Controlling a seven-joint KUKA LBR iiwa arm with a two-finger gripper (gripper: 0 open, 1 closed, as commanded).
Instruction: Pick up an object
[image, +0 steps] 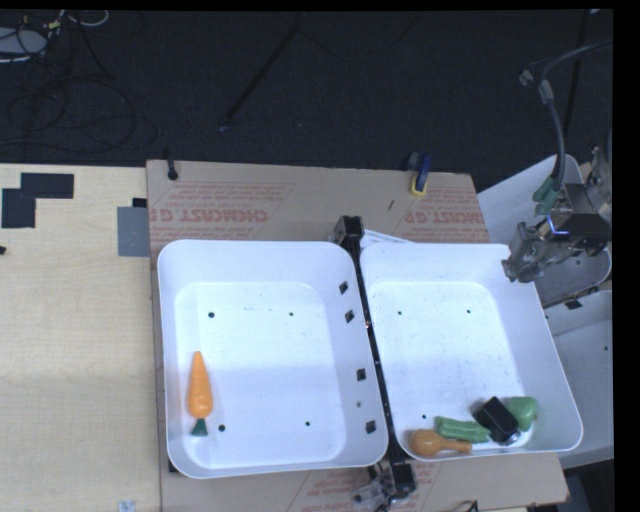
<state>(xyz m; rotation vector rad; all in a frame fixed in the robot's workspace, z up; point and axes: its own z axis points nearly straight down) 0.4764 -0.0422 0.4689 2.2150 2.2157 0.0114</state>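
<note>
Orange carrot (199, 385), green-tipped, left bin (250, 262)

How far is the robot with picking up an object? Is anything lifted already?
Nothing looks done yet. The carrot lies in the left bin, and the green pieces, the black block and the orange piece lie in the near corner of the right bin. The tool sits at the right bin's far right rim, away from all of them. The reach, the grasp and the lift are all left.
</note>
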